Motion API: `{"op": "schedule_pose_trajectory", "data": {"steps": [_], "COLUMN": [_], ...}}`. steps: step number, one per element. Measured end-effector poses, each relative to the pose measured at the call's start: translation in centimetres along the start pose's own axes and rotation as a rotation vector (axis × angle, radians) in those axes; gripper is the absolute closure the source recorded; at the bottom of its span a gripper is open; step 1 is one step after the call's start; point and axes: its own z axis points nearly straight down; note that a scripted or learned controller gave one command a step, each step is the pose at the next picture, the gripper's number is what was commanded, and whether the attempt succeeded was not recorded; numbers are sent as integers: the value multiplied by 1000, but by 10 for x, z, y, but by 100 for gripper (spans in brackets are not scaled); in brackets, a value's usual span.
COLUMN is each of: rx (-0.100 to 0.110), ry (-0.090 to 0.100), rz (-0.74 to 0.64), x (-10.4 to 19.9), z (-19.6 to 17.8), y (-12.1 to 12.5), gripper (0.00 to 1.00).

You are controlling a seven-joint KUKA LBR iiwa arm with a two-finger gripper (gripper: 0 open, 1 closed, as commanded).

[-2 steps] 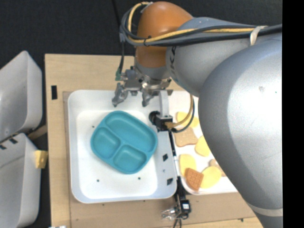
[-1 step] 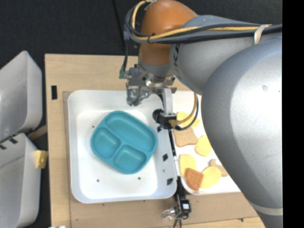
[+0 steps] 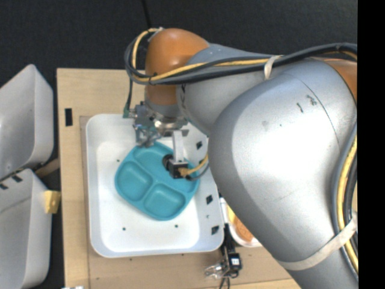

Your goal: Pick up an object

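Observation:
A teal divided plate (image 3: 153,182) with three compartments lies in the left white bin (image 3: 108,221), tilted a little toward the bin's right wall. My gripper (image 3: 146,136) hangs straight down over the plate's far edge, at the back of the bin, close to or touching the rim. The wrist above it blocks the fingertips, so the view does not show whether anything is held.
The big grey arm covers the right bin; a sliver of an orange and white thing (image 3: 240,230) shows under it. White containers (image 3: 24,119) stand off the bench at left. The bin's floor (image 3: 138,236) in front of the plate is bare.

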Motion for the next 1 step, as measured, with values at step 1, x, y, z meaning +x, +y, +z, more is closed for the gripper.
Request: {"op": "schedule_pose_trajectory", "data": {"steps": [1], "rx": [-13], "ry": [2], "rz": [4], "x": [-1], "z": [-25], "y": [-8], "gripper": [100]}}
